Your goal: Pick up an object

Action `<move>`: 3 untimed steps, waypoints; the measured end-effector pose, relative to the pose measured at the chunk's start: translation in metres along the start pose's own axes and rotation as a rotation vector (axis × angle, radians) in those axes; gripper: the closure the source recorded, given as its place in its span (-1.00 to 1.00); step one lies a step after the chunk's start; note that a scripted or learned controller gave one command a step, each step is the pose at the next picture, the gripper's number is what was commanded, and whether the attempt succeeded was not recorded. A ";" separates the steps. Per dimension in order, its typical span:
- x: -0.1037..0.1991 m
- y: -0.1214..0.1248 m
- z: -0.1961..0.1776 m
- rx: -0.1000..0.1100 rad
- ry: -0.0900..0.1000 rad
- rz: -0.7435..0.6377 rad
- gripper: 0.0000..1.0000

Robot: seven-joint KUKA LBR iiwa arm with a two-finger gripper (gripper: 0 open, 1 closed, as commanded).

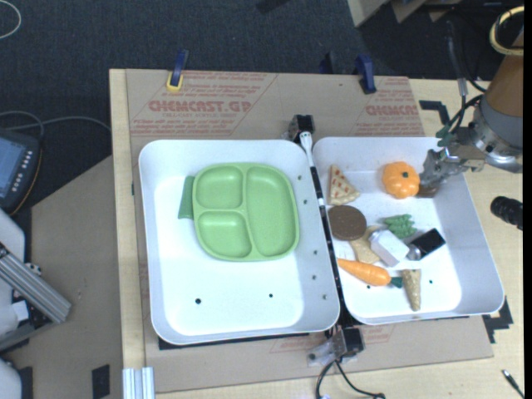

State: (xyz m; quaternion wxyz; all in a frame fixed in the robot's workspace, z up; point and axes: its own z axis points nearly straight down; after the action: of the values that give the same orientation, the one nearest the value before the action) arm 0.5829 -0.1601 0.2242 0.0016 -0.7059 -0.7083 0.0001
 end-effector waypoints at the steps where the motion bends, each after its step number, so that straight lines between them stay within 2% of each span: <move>1: 0.052 -0.017 -0.009 0.000 0.000 -0.001 1.00; 3: 0.138 -0.069 -0.010 0.002 0.000 0.000 1.00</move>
State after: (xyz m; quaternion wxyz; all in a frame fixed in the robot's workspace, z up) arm 0.5137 -0.0227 0.2344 0.0021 -0.7060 -0.7083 0.0007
